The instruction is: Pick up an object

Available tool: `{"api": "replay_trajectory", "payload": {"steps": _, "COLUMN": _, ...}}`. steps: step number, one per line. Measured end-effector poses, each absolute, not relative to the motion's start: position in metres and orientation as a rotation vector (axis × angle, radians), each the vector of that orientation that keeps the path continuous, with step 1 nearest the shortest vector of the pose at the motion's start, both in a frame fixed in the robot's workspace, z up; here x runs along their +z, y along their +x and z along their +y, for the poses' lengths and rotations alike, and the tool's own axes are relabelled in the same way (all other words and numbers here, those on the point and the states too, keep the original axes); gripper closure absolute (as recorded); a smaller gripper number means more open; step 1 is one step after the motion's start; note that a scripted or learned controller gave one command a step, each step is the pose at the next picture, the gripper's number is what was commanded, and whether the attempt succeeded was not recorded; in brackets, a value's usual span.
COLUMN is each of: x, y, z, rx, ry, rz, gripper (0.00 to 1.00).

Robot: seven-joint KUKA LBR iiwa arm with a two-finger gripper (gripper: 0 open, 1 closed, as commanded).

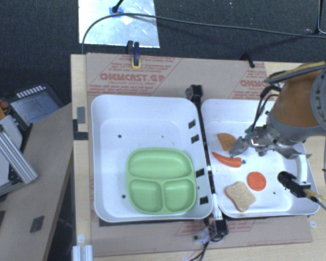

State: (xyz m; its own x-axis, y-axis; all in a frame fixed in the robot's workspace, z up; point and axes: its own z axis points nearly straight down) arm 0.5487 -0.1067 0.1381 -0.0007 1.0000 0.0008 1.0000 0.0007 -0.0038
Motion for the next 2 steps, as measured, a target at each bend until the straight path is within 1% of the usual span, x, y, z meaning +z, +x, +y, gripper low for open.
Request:
{"api": "replay_trajectory", "payload": {"steps": 1, "x": 0.09, "y": 0.551, "z": -0.106, "rx": -0.006, "ry": -2.219, "rz": -2.222, "gripper": 0.0}}
{"api": "replay_trajectory", "payload": {"steps": 2, "x": 0.106, "y": 0.555, "z": -0.105, "rx": -0.02, "ry": -2.222, "rz": -2.234, "gripper": 1.0}}
